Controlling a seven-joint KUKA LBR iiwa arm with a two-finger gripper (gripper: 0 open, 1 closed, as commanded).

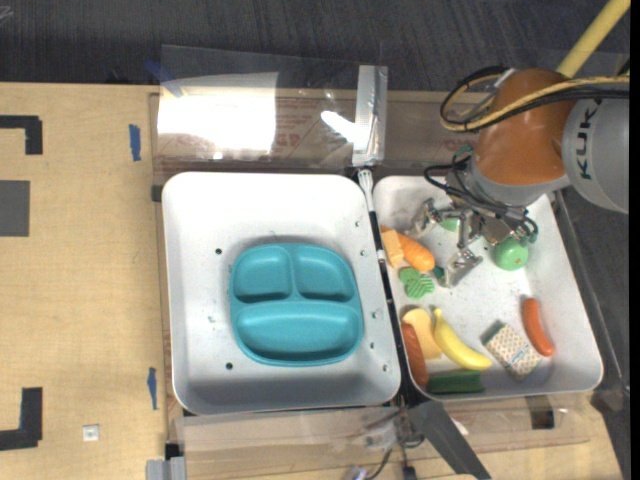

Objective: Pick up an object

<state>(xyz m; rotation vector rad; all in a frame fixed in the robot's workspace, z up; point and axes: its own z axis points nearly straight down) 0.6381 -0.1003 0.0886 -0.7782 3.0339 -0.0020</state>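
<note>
While the arm (545, 133) leans in from three o'clock, you have its gripper (462, 253) low in the upper half of the right bin (575, 353); whether the claw is spread or pinched cannot be told from this slant, and nothing is visibly held. Candidates, listed from the gripper: a green ball (511, 255) just beside it at three o'clock; an orange carrot-like piece (412, 252) at nine o'clock; a small green ridged piece (419, 285) at seven o'clock; a banana (456, 345) at six o'clock, well apart; a yellow piece (421, 328) touching the banana; a red-orange sausage-shaped piece (413, 353) along the left wall; a dark green piece (455, 383) at the front wall; a patterned block (511, 349) and a red sausage (537, 326) at five o'clock. The left bin (185, 298) carries a teal divided plate (296, 303). Risks, in your judgement: the round ball could roll off a closing finger; crowded neighbours could be nudged; a descent between items could close on air.
</note>
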